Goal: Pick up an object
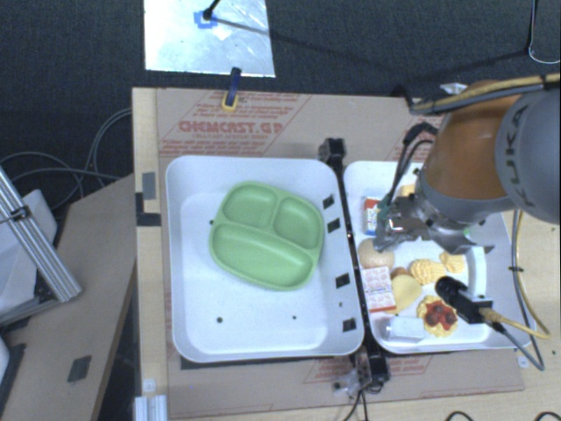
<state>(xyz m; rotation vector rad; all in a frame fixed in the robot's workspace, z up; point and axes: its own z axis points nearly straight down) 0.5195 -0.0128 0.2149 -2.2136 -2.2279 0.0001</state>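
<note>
Claw (392, 228) hovers just above the beige bread roll (376, 256).

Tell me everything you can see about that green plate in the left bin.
The green plate is a pale green, plastic-looking tray with rounded corners and three compartments: two smaller ones on the far side and one long one nearer the camera. It lies flat, slightly turned, near the middle of the left white bin. Only the bin floor touches it.
</note>
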